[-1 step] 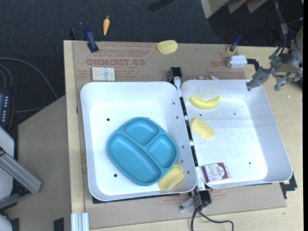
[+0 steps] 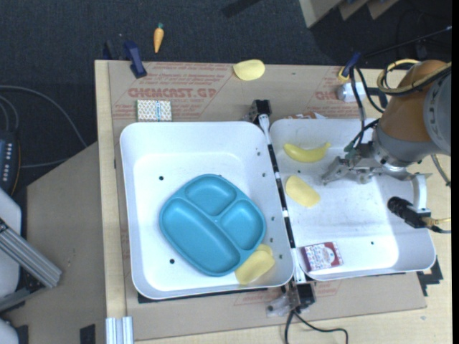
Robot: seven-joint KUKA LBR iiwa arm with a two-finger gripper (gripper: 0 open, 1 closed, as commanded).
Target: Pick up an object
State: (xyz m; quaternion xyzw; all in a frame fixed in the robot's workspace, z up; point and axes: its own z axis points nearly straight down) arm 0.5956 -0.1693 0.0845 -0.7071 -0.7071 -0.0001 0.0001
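In the right bin (image 2: pixel 373 260) lie a yellow banana (image 2: pixel 307 151) near the back left, a yellow rounded piece (image 2: pixel 303 191) by the left wall, and a red and white packet (image 2: pixel 321 255) at the front left. My gripper (image 2: pixel 343 169) hangs low over the right bin's back half, just right of the banana and up-right of the yellow piece. Nothing shows held in it. The grey arm with its orange band (image 2: pixel 409 117) comes in from the right.
The left bin (image 2: pixel 143 163) holds a blue divided plate (image 2: pixel 211 224) and a yellow piece (image 2: pixel 254 265) at the plate's front right corner. On the bench behind lie a yellow piece (image 2: pixel 249 69), a patterned packet (image 2: pixel 154 110) and a blue clip (image 2: pixel 134 59).
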